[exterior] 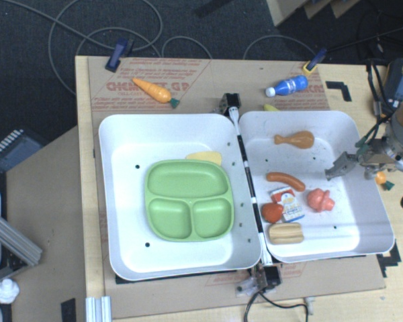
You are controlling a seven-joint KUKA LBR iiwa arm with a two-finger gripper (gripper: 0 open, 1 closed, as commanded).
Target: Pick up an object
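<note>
While gripper (340, 168) hovers, strawberry (320, 200) just below-left, apart

1. The bench (67, 180) has a pale wooden top, partly covered by a brown cardboard sheet (201, 79) with red print.
2. Two shallow white bins sit side by side on the cardboard, touching: the left bin (121, 180) and the right bin (363, 227).
3. A toy carrot (154, 90) lies on the cardboard behind the left bin.
4. A blue and white bottle (287, 86) lies on its side behind the right bin.
5. A blue clamp (118, 54) grips the cardboard's far left edge.
</note>
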